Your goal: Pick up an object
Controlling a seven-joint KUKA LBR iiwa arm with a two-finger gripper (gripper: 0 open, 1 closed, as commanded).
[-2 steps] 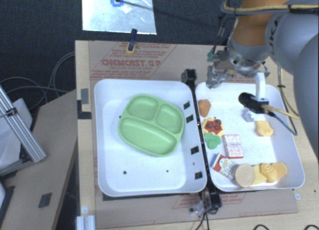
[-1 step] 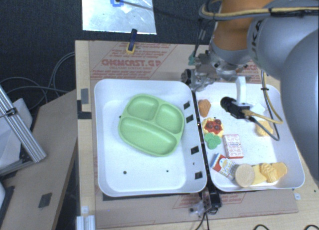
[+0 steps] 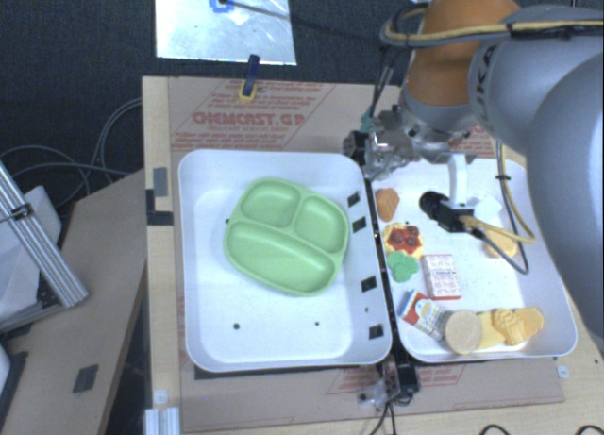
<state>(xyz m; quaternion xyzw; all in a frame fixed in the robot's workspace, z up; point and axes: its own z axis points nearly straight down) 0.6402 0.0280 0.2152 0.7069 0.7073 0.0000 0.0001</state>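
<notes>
The right bin (image 3: 557, 315) holds several small toy foods. An orange-brown piece (image 3: 387, 202) lies near its left wall. Below it sit a red piece (image 3: 404, 237) and a green one (image 3: 403, 267). A pink and white box (image 3: 440, 276) is in the middle, and a red and blue packet (image 3: 421, 311), a round tan biscuit (image 3: 463, 331) and a yellow piece (image 3: 515, 324) lie along the front. My gripper (image 3: 374, 152) hangs over the far left corner of this bin, above the orange-brown piece and apart from it. Nothing shows in its grasp.
The left bin (image 3: 203, 329) holds a green divided plate (image 3: 286, 235). A raised divider with black clips (image 3: 370, 252) separates the two bins. The grey arm (image 3: 547, 93) covers the right bin's far right side. A shiny sheet (image 3: 225, 7) lies beyond the bench.
</notes>
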